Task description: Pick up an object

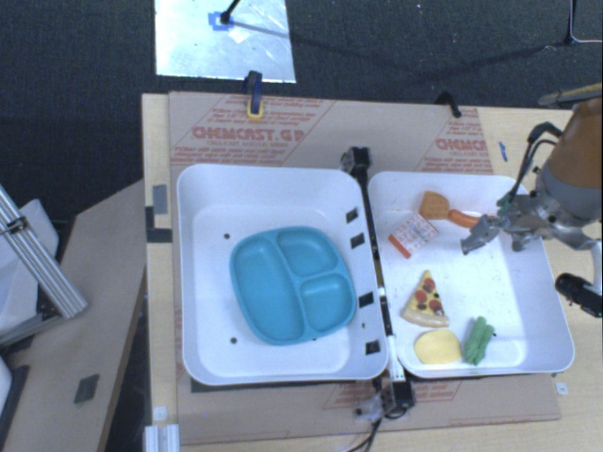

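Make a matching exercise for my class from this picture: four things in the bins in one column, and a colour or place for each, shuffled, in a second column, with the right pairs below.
Things
1. divided plate
2. pizza slice
3. green vegetable
4. gripper

Descriptions
A. yellow with red spots, middle of the right bin
B. blue, lying in the left bin
C. over the right bin's upper right part
D. near the right bin's front edge, beside a yellow round item

Pairs: 1-B, 2-A, 3-D, 4-C
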`<action>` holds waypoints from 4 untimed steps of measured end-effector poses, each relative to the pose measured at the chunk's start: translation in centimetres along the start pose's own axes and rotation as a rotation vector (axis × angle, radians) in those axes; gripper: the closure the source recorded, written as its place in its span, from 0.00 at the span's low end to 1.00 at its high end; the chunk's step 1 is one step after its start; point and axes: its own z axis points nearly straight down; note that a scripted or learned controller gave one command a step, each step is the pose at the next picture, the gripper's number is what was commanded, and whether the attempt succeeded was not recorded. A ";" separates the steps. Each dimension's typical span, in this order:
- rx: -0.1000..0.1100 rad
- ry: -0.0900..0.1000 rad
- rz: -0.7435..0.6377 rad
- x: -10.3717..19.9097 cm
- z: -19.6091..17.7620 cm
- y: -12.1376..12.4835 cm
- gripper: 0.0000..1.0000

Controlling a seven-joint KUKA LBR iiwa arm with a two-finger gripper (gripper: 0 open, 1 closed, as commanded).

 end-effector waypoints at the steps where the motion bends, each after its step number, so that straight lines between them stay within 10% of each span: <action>1: -0.012 -0.002 -0.003 0.0 -0.7 0.3 0.00; 3: -0.009 -0.002 0.000 0.0 10.6 1.0 0.00; 4: -0.014 -0.004 0.000 0.0 9.3 1.1 1.00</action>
